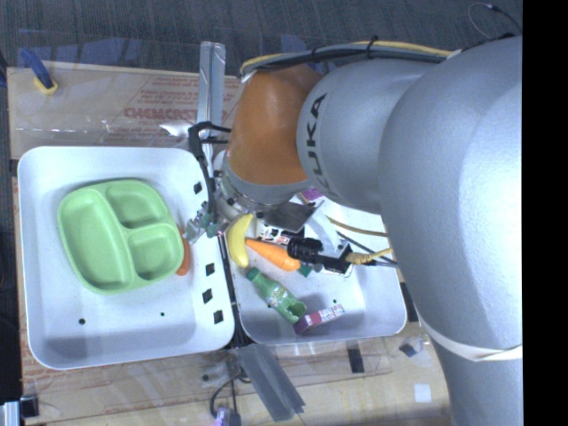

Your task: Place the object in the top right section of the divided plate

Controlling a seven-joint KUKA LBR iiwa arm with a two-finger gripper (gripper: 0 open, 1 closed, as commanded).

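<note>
The green divided plate (115, 233) lies in the left bin (106, 327), with three sections. A small orange object (184, 261) rests just off the plate's right rim, on the bin floor. My gripper (204, 220) hangs over the wall between the two bins, just above and to the right of that orange object. The orange-banded wrist covers the gripper's upper part. I see nothing clearly between its tips.
The right bin (373, 322) holds a banana (238, 240), a carrot (273, 256), a green bottle (277, 295) and a purple-capped item (315, 319). The arm covers much of that bin. Black markers dot the left bin's right wall.
</note>
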